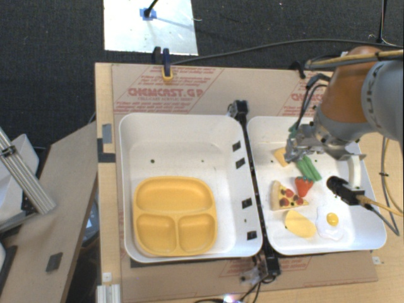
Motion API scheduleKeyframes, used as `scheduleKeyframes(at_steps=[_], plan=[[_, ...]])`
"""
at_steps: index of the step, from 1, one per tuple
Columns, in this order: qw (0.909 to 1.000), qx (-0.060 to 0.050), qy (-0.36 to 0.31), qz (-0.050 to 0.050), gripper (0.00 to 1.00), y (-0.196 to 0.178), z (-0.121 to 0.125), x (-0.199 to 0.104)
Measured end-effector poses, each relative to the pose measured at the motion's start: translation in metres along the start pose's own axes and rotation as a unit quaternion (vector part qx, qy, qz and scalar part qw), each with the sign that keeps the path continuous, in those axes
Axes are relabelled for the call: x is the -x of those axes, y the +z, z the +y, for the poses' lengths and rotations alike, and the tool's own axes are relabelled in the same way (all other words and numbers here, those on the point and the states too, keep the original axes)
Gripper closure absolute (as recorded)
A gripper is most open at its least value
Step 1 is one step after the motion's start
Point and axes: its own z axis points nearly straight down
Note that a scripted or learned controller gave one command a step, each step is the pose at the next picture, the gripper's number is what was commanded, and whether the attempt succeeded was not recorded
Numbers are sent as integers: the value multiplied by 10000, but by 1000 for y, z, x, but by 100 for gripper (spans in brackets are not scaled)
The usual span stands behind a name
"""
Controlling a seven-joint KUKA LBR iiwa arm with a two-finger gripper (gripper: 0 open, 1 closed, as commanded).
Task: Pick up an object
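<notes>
Gripper (295, 151) low in right bin (363, 225), beside yellow wedge (280, 157); grip state unreadable. Centre over wedge, clear of green toy (310, 168), before closing.

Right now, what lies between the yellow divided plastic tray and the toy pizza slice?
The two white bins' adjoining walls, bearing small black clips, as the camera view shows.

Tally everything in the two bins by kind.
Divided yellow tray: 1
Pizza slice: 1
Fried egg: 1
Yellow food pieces: 2
Green piece: 1
Red piece: 1
Total: 7
</notes>
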Motion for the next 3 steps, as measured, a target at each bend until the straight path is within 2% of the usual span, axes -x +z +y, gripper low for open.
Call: scheduleKeyframes(at_steps=[1, 3], plan=[[10000, 8, -5, -1, 100, -54, 2, 0], [10000, -26, -30, 16, 100, -50, 14, -106]])
